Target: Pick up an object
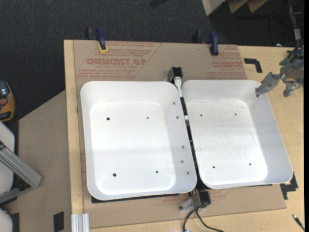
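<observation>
Two shallow white bins lie side by side on the bench, the left bin [91,129] and the right bin [270,129]. Both show bare white floors with a few small dark dots. My gripper [278,87] hangs at the far right, just beyond the right bin's back right corner. Its two grey fingers [266,85] stand apart with nothing between them.
The bins rest on a brown board [145,57] with red print, held by two blue clamps [101,38] at the back edge. A black divider [186,124] runs between the bins. Cables trail off the front edge, and dark floor surrounds the bench.
</observation>
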